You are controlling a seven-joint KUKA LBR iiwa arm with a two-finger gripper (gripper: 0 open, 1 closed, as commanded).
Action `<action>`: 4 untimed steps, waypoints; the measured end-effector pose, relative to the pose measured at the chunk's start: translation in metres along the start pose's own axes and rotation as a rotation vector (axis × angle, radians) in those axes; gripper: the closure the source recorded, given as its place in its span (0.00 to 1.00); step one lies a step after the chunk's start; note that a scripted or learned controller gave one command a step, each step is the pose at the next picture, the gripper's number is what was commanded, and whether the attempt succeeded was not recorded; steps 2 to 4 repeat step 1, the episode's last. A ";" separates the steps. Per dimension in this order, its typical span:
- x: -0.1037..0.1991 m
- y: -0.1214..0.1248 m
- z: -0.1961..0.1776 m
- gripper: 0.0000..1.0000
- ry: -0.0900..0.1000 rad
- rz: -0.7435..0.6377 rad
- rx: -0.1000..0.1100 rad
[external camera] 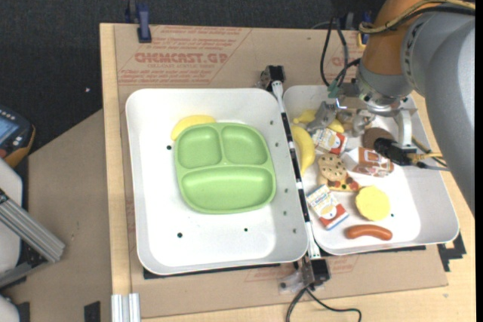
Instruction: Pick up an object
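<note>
Approach step: gripper (349,119), finger state indiscernible, hovers over right bin (445,219), banana (304,147) at nine o'clock; descent comes next.

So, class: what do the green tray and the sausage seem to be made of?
Green tray: looks like moulded plastic, matt, with smooth rounded compartment walls. Sausage: probably glossy plastic toy food, judging by its even colour and highlight.

A light green divided plate (223,167) is seen in the white left bin (151,222). In the white right bin (430,219), a yellow banana (304,145), a yellow disc (372,203) and a red-orange sausage (369,233) are seen.
</note>
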State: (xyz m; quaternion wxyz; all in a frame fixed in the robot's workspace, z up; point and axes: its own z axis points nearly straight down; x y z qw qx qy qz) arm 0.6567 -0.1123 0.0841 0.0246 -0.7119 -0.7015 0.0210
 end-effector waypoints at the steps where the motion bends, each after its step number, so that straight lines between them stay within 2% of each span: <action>1: 0.005 0.004 -0.007 1.00 -0.003 -0.017 -0.038; 4: 0.005 0.004 -0.007 1.00 -0.003 -0.017 -0.038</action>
